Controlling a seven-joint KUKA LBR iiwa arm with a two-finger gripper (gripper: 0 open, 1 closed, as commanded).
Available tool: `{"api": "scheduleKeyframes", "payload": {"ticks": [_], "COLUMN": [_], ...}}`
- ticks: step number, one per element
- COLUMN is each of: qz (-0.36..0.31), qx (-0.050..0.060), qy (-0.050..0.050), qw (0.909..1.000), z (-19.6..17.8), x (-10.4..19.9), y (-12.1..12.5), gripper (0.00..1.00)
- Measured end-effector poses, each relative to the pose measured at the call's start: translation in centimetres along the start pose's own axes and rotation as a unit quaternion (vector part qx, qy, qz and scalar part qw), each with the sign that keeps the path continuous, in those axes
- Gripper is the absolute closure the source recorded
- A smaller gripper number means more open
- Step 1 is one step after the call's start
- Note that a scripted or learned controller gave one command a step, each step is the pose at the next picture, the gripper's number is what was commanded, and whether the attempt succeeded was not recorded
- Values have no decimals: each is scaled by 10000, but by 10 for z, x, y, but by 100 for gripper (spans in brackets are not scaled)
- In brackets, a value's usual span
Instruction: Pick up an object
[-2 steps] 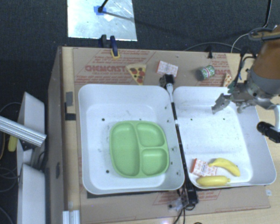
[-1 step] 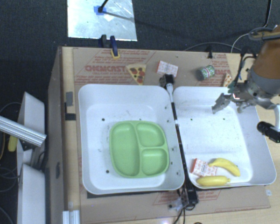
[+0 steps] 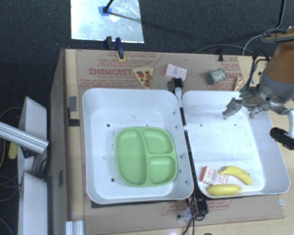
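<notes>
The arm's upper part was cut off; the tool [image 3: 241, 106] hung above the right bin [image 3: 264, 146], its grip state unclear.

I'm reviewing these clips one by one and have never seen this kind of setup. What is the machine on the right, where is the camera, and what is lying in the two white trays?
One camera looks down at a slant on a bench. The grey arm with an orange band reaches in from the right; its gripper hangs above the right shallow white bin, nothing visibly between its fingers. That bin holds two yellow bananas and a small red-and-white packet. The left shallow white bin holds a green divided plastic plate.
</notes>
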State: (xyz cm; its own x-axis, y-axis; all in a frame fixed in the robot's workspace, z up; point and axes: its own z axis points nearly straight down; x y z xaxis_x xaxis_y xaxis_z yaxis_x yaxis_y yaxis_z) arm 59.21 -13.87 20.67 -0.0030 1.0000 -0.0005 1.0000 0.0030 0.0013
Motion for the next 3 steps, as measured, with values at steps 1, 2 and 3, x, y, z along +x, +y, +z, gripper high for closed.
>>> {"api": "scheduleKeyframes", "payload": {"ticks": [1, 2, 3], "qz": [12, -7, 9], "qx": [2, 2, 4], "qy": [-6, 3, -1], "qw": [10000, 10000, 10000], "z": [9, 46, 52], "x": [-41, -17, -21], "y": [-40, 18, -32], "gripper": [0, 0, 0]}}
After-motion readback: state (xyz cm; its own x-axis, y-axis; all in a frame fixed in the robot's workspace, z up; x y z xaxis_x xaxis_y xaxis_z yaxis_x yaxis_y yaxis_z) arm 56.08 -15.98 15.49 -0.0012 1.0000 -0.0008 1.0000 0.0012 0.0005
